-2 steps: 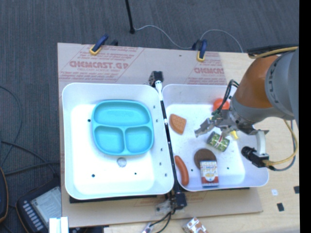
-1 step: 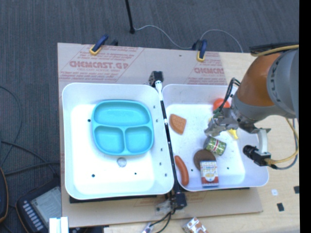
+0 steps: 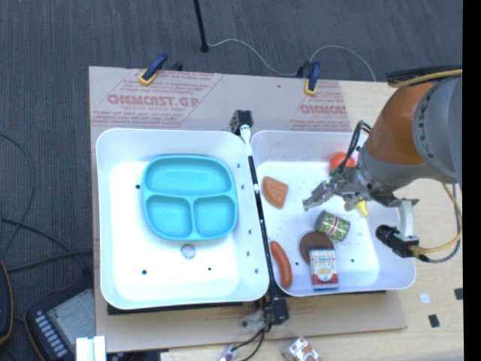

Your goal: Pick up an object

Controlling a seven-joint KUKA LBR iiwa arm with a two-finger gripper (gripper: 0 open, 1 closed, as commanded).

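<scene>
My gripper (image 3: 336,199) hangs over the middle of the right bin (image 3: 391,277), its fingers spread open with nothing between them. One grey finger (image 3: 316,197) points left toward an orange wedge (image 3: 275,192). A green can (image 3: 332,226) lies just below the gripper, apart from it. A brown round piece (image 3: 314,244) and a red and white box (image 3: 324,268) sit in front of the can. A red sausage (image 3: 281,262) lies at the bin's front left. A red-orange object (image 3: 342,160) peeks out behind the wrist, and a small yellow piece (image 3: 364,207) shows beside it.
The left bin (image 3: 120,277) holds a blue divided plate (image 3: 189,197). The ridge between the bins (image 3: 255,201) runs just left of the wedge and sausage. The arm (image 3: 409,138) covers the right bin's far right part. Clamps (image 3: 312,77) sit at the board's back edge.
</scene>
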